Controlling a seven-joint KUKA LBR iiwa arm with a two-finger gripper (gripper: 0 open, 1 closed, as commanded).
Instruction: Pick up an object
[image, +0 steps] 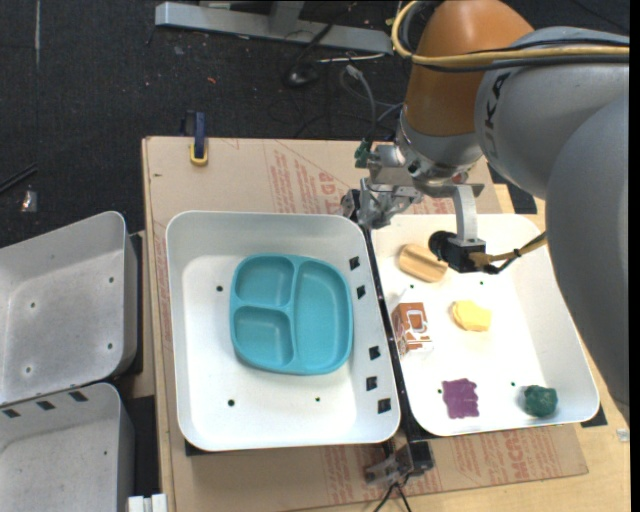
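Table (262, 168) faced with brown printed cardboard, bearing two shallow white bins side by side. Right bin (520, 300), nearest row: purple flat piece (460, 397) and dark green lump (540, 400), well apart from each other. Next row back: orange-and-white small box (412, 327) close to the left wall, yellow lump (470, 316) just beside it. Farthest in this bin: tan bread-shaped piece (421, 264), lying free on the floor of the bin. Left bin (190, 330): one teal divided plate (292, 313), three compartments, lying flat near the middle. Pincer (380, 205): hangs over the far rim where the two bins meet, apart from every piece listed; whether it is spread or pressed together cannot be told. Arm (560, 120): grey, orange band above the wrist, entering from the right and bent down over the right bin's far corner. Far table edge: blue-and-yellow clamp (199, 140). Left of the table: two further white trays (60, 290). Beyond: dark speckled floor (90, 80).
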